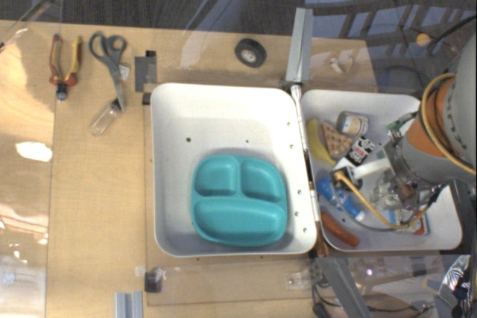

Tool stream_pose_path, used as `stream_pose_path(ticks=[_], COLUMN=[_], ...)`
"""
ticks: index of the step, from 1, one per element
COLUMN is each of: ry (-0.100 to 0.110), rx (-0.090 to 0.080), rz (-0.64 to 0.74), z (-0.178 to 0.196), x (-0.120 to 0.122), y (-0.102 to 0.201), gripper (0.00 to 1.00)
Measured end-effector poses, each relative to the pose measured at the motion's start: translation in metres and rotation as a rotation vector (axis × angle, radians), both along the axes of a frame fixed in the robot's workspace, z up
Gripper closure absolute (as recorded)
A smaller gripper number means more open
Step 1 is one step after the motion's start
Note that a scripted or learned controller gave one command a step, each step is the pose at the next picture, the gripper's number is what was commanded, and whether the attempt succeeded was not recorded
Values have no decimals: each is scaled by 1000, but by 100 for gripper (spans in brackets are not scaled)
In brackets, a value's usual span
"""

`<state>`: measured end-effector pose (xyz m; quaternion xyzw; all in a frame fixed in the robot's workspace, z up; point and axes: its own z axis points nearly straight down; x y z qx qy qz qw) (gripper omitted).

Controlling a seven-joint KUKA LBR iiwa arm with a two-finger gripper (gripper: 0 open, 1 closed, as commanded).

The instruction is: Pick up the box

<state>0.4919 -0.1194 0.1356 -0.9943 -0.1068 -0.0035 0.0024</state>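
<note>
In the right bin (373,102), a small black, white and red box (360,151) lies near the middle, tilted, next to a white strip. My gripper (396,196) hangs low over the bin's right half, just right of and below that box, below the grey wrist and the orange band (428,136). A flat packet with a red edge (419,226) lies partly hidden under the gripper. A yellow cable loops from the wrist across the bin floor.
The right bin also holds a tin can (352,123), a yellow banana-like piece (320,142), a blue item (335,194) and a red sausage shape (340,231). In the left bin (223,108) lies a teal divided tray (240,199). Scissors (112,59), pliers (63,63) and a tape roll (250,52) rest on the bench.
</note>
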Motion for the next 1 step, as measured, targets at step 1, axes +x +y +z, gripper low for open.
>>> stream_pose_path(ticks=[1], ry=[0], rx=[0], rz=[0], z=[0], x=[0], y=[0], gripper=[0])
